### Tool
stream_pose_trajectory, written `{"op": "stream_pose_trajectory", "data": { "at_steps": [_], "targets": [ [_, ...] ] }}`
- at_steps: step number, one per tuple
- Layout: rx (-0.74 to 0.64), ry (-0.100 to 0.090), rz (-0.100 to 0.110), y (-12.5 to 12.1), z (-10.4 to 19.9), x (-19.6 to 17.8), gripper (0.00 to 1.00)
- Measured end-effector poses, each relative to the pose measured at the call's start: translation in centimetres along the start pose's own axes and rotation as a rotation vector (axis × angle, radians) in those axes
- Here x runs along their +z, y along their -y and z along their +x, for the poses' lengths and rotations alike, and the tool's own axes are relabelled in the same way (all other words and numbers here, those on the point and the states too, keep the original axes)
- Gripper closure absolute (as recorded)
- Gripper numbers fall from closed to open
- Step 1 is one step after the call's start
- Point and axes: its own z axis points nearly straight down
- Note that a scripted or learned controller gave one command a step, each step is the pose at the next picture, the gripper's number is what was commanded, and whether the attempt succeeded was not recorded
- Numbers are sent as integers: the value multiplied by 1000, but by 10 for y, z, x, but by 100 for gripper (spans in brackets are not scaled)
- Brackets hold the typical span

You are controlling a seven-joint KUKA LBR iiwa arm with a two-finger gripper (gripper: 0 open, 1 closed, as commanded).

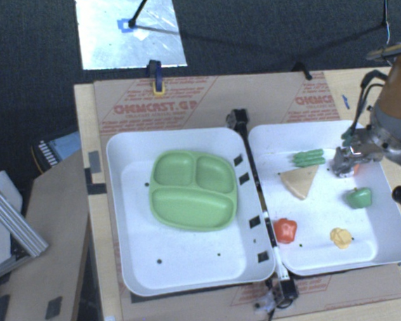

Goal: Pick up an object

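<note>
In the right bin (388,244), a yellow toy (340,237) and red pepper (285,231) lie nearest, then a green pepper (359,198), tan wedge (299,181) and green beans (308,157). The gripper (341,163) hovers beside the wedge; its opening cannot be told.

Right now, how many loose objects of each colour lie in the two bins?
Green: 3, the divided plate, the long bundle, the pepper
Tan: 1, the wedge
Red: 1, the red piece
Yellow: 1, the yellow piece
Total: 6
</note>
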Motion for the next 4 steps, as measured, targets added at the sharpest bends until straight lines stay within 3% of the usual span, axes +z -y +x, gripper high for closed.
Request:
{"op": "stream_pose_trajectory", "data": {
  "at_steps": [1,4],
  "targets": [
    [0,-1,4,-1,0,-12,100],
    [-5,-4,4,-41,151,-22,100]
  ]
}}
